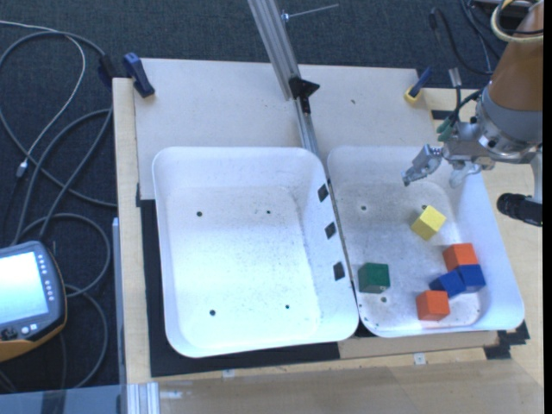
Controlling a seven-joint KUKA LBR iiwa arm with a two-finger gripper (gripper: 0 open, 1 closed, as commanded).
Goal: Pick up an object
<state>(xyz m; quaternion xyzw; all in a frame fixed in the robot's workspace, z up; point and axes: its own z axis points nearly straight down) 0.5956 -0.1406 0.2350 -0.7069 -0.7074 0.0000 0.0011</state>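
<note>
The right bin (483, 222) holds several small blocks. A yellow block (429, 222) lies near its middle and a green block (373, 277) sits near its front left. At the front right, an orange block (460, 255), a blue block (470, 276) and a red-orange block (433, 304) are clustered close together. My gripper (437, 172) hangs over the bin's back part, up and slightly right of the yellow block. It is open, with nothing between its fingers.
The left bin (172, 188) sits beside the right one, with a row of black clips (330, 229) along the shared edge. A slanted metal rail (274, 37) crosses the back of the bench. Clamps stand at the back corners, blue (138, 73) and yellow-blue (417, 87).
</note>
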